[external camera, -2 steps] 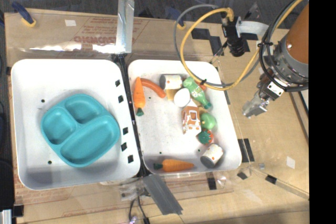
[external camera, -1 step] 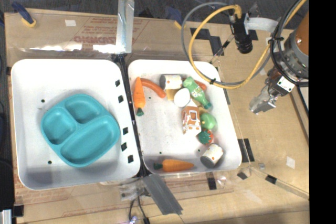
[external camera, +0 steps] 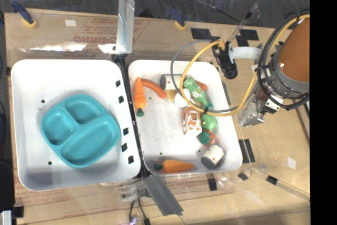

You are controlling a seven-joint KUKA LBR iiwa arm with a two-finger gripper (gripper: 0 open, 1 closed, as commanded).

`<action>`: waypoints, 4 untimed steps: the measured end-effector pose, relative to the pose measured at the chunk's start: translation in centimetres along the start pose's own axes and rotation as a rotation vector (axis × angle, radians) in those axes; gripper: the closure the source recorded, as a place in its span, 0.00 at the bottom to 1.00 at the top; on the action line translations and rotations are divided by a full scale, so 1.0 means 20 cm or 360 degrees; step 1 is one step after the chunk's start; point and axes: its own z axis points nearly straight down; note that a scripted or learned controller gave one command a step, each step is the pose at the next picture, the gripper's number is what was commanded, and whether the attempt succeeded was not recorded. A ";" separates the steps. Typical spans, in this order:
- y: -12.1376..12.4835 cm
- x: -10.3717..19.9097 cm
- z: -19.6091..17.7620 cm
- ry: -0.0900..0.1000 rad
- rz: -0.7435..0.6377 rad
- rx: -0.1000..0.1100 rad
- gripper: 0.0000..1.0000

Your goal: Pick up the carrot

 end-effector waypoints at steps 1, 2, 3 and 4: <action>-0.03 0.05 -0.42 0.0016 -0.0328 0.0002 1.00; -0.01 0.03 -0.01 -0.0008 0.0154 -0.0006 1.00; -0.07 0.14 -0.45 0.0012 -0.0191 0.0001 1.00; 0.00 0.00 0.00 -0.0006 -0.0294 0.0004 1.00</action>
